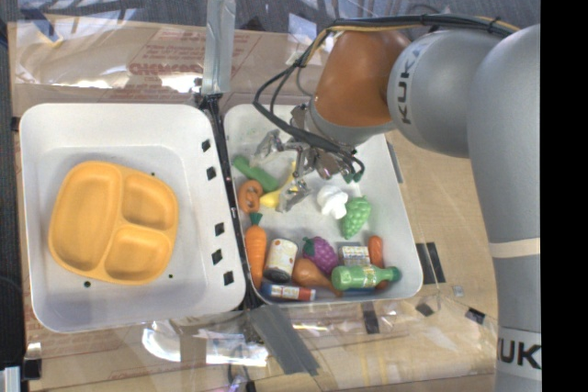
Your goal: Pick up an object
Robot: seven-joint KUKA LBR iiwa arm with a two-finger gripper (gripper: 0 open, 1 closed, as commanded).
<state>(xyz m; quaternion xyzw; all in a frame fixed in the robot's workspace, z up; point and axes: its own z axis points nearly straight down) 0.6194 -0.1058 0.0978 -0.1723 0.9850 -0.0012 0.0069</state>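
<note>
The gripper (292, 184) hangs low in the right bin (404, 225) over toy food. Whether its jaws are open, I cannot tell. Nothing looks lifted yet.

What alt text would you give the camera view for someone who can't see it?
A grey robot arm's gripper hangs over the right bin, which holds toy food: a carrot, grapes and a green bottle. The left bin holds a yellow divided plate.
</note>
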